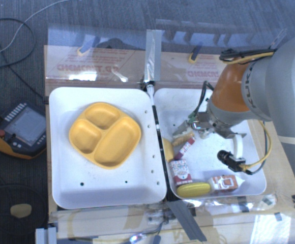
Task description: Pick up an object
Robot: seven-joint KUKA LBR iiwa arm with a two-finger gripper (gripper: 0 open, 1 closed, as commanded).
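Observation:
My gripper (192, 127) hangs low in the right bin (254, 179), over its left-middle part, under the grey arm with the orange band (232, 89). Just below it lie a tan bun-like piece (181, 136) and a small red stick-shaped item (186, 147). Nearer the front a red bottle with a white label (180, 171) lies next to a yellow oblong fruit (193, 189) and an orange-and-white carton (224, 183). A yellow piece (167, 148) rests against the bin's left wall. Whether anything is held is hidden by the wrist.
The left bin (76, 187) holds a yellow three-compartment plate (105, 133). A ridge (156, 131) divides the two bins. A handheld pendant (18, 130) and cables lie on the floor at the left. The arm covers the right bin's back right.

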